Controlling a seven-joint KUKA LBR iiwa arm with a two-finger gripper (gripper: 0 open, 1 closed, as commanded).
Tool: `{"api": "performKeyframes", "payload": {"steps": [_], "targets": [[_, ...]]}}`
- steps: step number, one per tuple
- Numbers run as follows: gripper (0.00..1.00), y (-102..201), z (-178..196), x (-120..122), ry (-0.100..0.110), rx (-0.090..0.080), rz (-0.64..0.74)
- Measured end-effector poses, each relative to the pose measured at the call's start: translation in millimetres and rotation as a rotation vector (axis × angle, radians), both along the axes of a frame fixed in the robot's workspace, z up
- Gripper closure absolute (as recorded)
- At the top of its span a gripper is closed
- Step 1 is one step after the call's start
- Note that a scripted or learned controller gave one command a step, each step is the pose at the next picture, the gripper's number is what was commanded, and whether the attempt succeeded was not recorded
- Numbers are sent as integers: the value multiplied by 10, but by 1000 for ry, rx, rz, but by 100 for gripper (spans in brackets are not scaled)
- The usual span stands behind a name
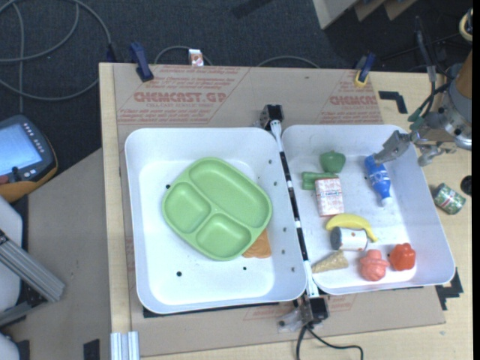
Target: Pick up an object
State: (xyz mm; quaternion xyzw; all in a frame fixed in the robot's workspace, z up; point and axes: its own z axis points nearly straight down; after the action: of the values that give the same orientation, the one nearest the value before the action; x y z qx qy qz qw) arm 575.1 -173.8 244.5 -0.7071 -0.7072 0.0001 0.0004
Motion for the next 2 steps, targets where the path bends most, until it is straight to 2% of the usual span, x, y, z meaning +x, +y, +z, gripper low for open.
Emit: {"api": "performKeyframes", "payload": {"steps": [1,2], "targets": [[0,353,-1035,442,-1,1,4],[0,781,-1609,823,-5,-2,4]]}}
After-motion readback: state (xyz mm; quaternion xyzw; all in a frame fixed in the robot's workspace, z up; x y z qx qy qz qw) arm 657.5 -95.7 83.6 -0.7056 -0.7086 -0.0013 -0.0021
